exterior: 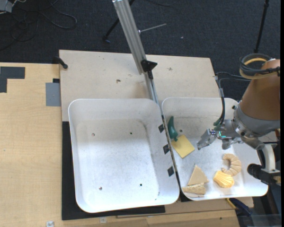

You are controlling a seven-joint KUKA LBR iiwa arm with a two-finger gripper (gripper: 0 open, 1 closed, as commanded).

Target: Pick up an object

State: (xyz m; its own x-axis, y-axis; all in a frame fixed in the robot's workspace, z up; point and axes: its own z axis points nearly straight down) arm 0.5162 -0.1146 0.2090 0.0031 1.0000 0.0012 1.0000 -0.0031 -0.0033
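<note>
In the right bin (pixel 199 109) lie several small objects: a yellow flat square (pixel 183 146) with a green piece (pixel 172 128) beside it near the divider, a tan wedge (pixel 197 176) with a bread-like slice (pixel 194 188) at the front, a yellow shell-shaped piece (pixel 224 179) and a curled beige pastry (pixel 233 163). My gripper (pixel 207 140) hangs over the middle of the right bin, just right of the yellow square and above the wedge. Its fingers look slightly spread, and nothing sits between them.
The left bin (pixel 85 110) stands beside the right one, with a divider and black clips (pixel 166 148) between them. A slanted aluminium rail (pixel 132 37) rises from the bench behind the bins. The arm's orange band (pixel 261 93) is at the right edge.
</note>
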